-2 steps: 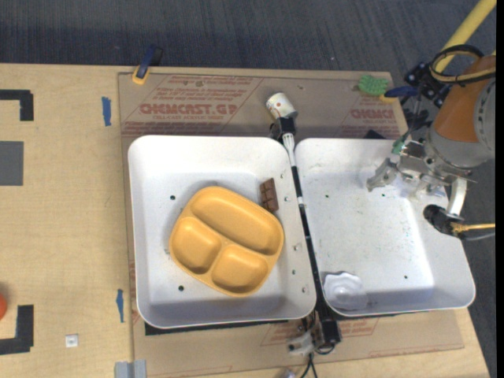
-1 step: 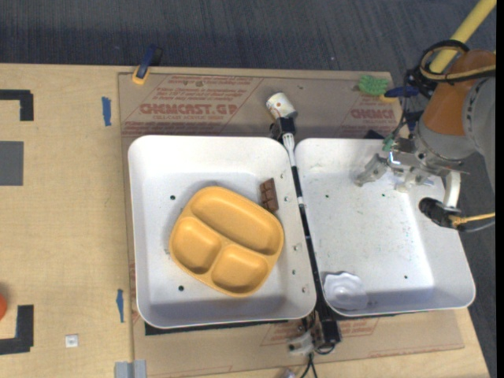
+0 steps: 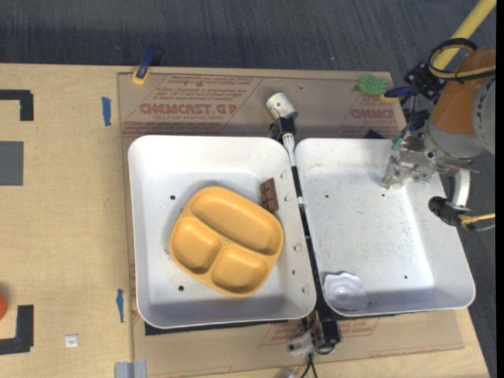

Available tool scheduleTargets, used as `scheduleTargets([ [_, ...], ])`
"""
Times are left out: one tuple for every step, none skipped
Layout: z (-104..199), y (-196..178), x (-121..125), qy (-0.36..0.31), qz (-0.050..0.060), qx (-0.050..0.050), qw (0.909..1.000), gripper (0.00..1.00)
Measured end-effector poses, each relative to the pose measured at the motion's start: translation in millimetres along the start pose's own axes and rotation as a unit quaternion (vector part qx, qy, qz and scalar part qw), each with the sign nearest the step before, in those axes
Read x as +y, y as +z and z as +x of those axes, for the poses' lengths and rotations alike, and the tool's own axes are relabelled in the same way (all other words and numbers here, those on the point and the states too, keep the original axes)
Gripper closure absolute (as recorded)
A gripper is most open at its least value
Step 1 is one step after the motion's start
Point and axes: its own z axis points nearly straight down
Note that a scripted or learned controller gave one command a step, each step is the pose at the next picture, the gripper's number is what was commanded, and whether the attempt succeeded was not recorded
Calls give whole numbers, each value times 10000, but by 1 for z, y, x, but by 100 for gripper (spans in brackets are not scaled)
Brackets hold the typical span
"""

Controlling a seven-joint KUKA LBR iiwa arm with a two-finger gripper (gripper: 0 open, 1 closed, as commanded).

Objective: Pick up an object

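A yellow divided plate lies in the left bin, with a small brown block at its upper right edge. A clear, whitish crumpled piece sits at the front left corner of the right bin. My gripper hangs over the right bin's back right part, far from all these objects. Nothing shows between its fingers.
The grey arm with its orange band reaches in from the right over the right bin's rim. A divider with a white knob runs between the bins. Cardboard lies behind the bins, with a green clip and a blue-yellow clamp.
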Motion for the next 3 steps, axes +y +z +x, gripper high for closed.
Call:
scheduleTargets([
  [-19, -77, -28, -83, -6, -8, 10000, 100],
  [65, -106, -48, 370, 8, 3, 9993, 100],
  [31, -127, 22, 1311, -6, -8, 9914, 100],
])
